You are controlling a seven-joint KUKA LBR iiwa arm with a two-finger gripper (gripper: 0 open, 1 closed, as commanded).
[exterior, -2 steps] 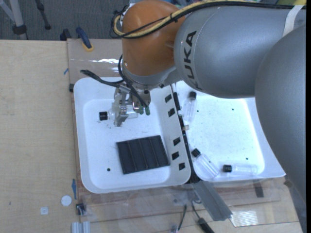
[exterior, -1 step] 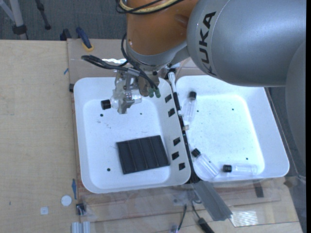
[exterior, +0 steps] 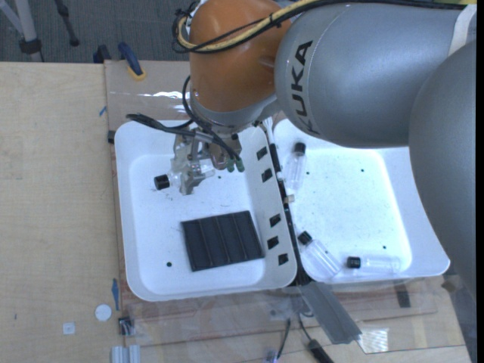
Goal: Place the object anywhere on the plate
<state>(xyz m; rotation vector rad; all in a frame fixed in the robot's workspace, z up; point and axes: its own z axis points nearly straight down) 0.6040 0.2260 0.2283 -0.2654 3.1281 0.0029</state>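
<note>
Hovering low over the back half of the left bin [exterior: 144,267], the gripper [exterior: 190,174] hangs under the big grey arm [exterior: 355,59], orange band and all, reaching in from the right. Open or closed? Can't tell from up here, the clear bits around it blur into the white floor.

Just left of the gripper there's a small black-capped item [exterior: 160,181] on the bin floor. It looks like a cap w/ maybe a clear body running toward the gripper, but that part's too faint to call. It's close beside the gripper; whether they're touching, no way to say.

The plate [exterior: 223,239] is the dark ribbed rectangle, lying flat in the front half of the same bin, a bit askew, well clear of the black-capped item and w/ nothing on top of it.

Over in the right bin [exterior: 355,203]: three clear tubes w/ black caps. One [exterior: 293,169] is up against the wall btwn the bins, another [exterior: 318,257] is near the front-left corner, and a third [exterior: 374,263] lies along the front edge. Both bins sit side by side on the pale wooden tabletop [exterior: 53,203].
</note>
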